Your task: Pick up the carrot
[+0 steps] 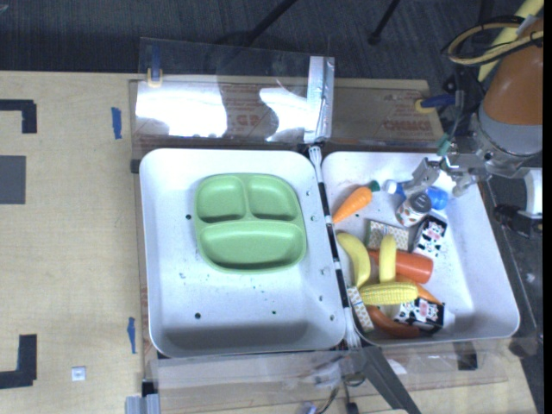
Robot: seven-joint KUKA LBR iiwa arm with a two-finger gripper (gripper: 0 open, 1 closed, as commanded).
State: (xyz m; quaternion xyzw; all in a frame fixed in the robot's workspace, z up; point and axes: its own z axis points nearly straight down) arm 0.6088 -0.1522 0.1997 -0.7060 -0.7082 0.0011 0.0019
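Near the right bin's back-left corner lies the small orange toy carrot with a green tip [354, 203], tilted, just behind a yellow plastic banana [355, 258]. It looks light, stiff and smooth, so gripping across its thick middle seems safest. The metal gripper [429, 182] hovers by the back edge, how far open I cannot tell.

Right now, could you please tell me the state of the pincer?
Pincer: above the right bin's far end, right of the carrot; nothing seen held, and open or shut cannot be told.
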